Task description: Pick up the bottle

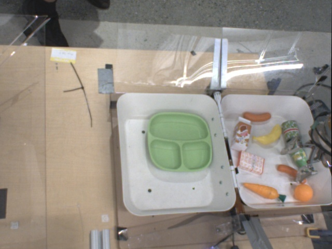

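A pale wood bench (52, 154) fills most of the view, with grey speckled floor (181, 4) beyond its far edge and a clear plastic sheet (171, 53) catching glare along the back. On the bench lie a yellow label (63, 55), a thin dark wire (83, 95) and a small grey block (106, 80).

Two white bins sit side by side, touching at a hinged seam. The left bin (135, 191) holds a green three-part tray (180, 141), lying flat near its middle.

The right bin (270, 105) holds the clutter: a sausage (257, 116) at the back, a banana (268, 136), a small carton (242, 135), a pink patterned packet (251, 163), a carrot (262, 191) at the front and an orange (303, 193) in the near right corner.

The bottle (293, 141), green-labelled, lies tilted toward the bin's right side, between banana and edge. The gripper (306, 171) sits just below it, by a second sausage (287, 170); whether its fingers are spread or closed I cannot tell, and nothing is seen held.
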`<action>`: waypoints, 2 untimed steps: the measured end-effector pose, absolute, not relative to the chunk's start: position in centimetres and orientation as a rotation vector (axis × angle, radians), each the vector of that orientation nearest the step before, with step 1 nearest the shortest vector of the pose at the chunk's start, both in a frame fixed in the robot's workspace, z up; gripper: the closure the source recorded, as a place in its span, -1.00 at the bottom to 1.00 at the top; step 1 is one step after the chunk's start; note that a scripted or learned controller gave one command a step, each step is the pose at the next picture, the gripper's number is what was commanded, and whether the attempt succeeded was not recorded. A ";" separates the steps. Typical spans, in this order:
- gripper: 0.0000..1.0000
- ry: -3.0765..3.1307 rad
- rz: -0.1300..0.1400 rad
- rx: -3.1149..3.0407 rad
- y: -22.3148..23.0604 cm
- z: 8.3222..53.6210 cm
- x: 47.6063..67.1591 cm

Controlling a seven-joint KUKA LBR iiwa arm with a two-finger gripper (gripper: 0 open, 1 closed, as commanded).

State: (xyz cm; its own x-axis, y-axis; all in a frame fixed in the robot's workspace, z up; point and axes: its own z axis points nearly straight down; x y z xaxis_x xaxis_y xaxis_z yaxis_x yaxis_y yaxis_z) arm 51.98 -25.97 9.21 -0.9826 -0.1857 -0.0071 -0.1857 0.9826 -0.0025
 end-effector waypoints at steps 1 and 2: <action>-1.00 3.045 -0.027 -0.576 -25.7 10.1 48.9; -1.00 2.944 -0.032 -0.954 -25.3 10.2 48.5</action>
